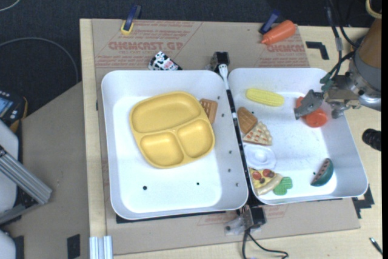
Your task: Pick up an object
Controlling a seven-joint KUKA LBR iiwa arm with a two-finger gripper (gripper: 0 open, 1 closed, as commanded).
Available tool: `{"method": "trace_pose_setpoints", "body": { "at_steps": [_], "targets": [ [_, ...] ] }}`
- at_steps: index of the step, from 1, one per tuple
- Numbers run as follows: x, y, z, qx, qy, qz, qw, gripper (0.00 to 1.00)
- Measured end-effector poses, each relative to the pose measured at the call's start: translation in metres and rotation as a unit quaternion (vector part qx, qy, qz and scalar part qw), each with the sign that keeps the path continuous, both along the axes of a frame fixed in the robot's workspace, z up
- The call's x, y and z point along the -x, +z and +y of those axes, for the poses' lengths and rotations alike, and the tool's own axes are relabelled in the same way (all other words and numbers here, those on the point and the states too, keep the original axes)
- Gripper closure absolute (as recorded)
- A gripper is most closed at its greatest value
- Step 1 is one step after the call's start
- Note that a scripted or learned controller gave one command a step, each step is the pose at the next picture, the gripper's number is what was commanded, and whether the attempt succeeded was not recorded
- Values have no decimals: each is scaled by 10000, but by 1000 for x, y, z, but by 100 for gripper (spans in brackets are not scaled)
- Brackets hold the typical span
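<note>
We found the gripper [310, 107] near the right bin's [339, 182] far right edge, apparently closed around a red tomato-like toy [316, 118], though the view was poor. Lifting it clear remained, we judged.

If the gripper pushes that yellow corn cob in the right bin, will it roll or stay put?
The corn cob looks rounded and elongated, so it would probably roll sideways rather than slide. It seems a stiff, light plastic toy. With bare bin floor around it, little would stop it.
</note>
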State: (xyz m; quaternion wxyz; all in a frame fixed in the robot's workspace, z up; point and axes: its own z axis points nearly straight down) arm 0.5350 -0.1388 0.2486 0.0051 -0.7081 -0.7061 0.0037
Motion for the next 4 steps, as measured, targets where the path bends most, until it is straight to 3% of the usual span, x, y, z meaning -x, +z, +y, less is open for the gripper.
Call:
{"method": "trace_pose_setpoints", "body": {
  "at_steps": [1, 4],
  "targets": [
    [-2, 7, 0, 10, 15, -64, 10000, 0],
    [5, -159, 10, -3, 9, -46, 10000, 0]
  ]
}}
